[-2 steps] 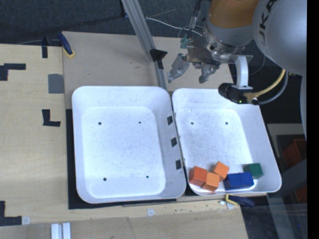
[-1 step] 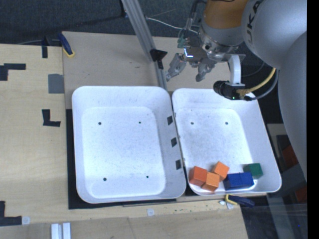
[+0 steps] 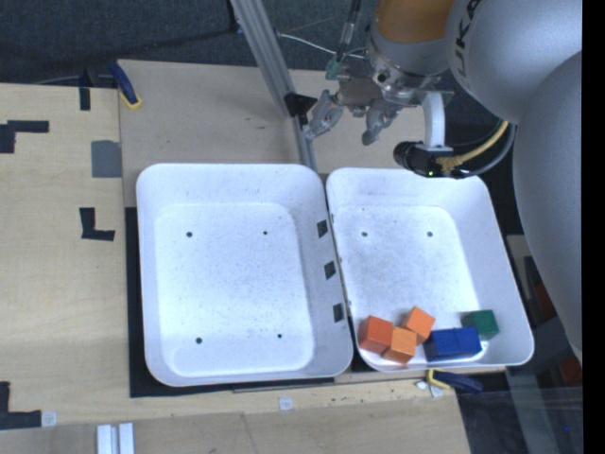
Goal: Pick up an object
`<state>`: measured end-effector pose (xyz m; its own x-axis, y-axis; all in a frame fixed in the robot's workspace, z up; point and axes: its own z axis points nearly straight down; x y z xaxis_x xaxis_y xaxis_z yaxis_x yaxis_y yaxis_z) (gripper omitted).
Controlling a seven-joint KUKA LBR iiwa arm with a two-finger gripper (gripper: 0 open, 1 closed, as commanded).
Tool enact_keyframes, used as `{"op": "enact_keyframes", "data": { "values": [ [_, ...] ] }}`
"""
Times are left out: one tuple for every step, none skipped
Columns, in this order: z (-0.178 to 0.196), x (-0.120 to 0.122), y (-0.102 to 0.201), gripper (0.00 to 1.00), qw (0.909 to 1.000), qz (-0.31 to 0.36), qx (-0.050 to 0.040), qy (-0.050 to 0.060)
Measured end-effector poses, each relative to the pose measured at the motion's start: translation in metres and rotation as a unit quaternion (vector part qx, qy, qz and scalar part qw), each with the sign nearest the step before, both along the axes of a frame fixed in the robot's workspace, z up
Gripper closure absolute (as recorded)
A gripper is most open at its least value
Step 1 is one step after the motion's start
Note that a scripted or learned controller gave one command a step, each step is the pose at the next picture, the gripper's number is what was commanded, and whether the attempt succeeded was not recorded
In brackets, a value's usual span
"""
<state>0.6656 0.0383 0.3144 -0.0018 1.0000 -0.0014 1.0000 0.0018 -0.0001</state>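
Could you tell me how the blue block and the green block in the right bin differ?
The blue block is larger and elongated; the green block is smaller and squarer. The blue block lies beside the orange blocks; the green block sits nearer the bin's right wall. Both rest at the right bin's near edge.

**A:** What surrounds the work area?

**B:** A pale wooden bench top (image 3: 57, 282) fills the left and near parts of the scene. Short strips of black tape (image 3: 91, 225) are stuck to it on the left, beside a grey square patch (image 3: 106, 158).

**A:** And farther back?

**B:** Past the far edge lies a dark grey, carpet-like floor (image 3: 142, 12). A silver metal rail (image 3: 274, 64) slants from the far top down toward the middle. A blue and yellow clamp (image 3: 126, 85) grips the bench's far left corner, and another (image 3: 444, 382) sits at the near edge, right of centre.

**A:** How is it lit?

**B:** Evenly, with soft shadows.
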Motion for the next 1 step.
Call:
{"op": "enact_keyframes", "data": {
  "values": [
    [0.0398,-0.0022,0.0117,0.0,1.0,0.001,0.001,-0.002]
  ]
}}
